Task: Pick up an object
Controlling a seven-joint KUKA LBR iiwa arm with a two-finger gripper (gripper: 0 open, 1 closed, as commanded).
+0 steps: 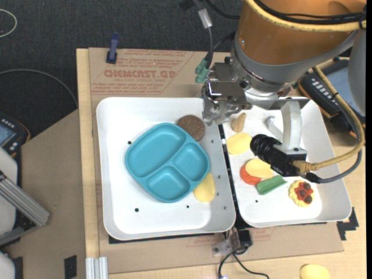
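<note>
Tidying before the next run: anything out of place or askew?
A yellow piece lies outside both bins, at the view's lower right edge. The blue divided plate sits skewed in the left bin.

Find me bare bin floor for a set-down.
Left bin: bare along its left wall and near edge, beside the blue plate. Right bin: crowded with toy food; only its near-left corner is bare.

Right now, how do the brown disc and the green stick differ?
The disc is brown and round; the stick is green and long. The disc lies in the left bin, against the blue plate; the stick lies in the right bin. Both are small.
</note>
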